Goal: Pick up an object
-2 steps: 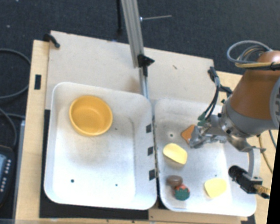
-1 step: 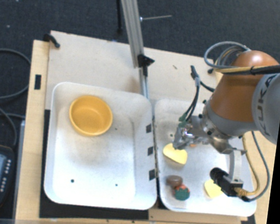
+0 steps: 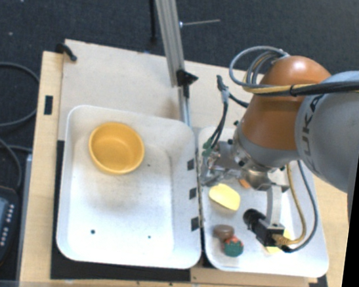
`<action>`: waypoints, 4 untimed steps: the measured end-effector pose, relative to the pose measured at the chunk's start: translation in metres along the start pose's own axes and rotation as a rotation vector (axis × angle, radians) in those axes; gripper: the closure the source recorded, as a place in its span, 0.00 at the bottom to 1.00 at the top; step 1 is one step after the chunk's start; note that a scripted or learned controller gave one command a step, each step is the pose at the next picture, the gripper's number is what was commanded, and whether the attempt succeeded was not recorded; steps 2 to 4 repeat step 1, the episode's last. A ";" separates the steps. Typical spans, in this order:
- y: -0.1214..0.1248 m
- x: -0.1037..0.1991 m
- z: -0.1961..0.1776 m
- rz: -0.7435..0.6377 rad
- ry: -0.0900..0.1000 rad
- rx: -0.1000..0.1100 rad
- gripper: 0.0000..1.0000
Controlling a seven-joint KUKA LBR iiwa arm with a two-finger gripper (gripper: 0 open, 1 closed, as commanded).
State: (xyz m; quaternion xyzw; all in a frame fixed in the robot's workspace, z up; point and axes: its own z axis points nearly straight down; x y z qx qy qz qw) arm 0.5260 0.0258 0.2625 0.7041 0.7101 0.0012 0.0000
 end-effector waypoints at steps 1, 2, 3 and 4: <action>0.002 0.059 0.005 0.001 -0.001 0.001 1.00; 0.002 0.059 0.005 0.001 -0.001 0.001 1.00; 0.002 0.059 0.005 0.001 -0.001 0.001 1.00; 0.002 0.059 0.005 0.001 -0.001 0.001 1.00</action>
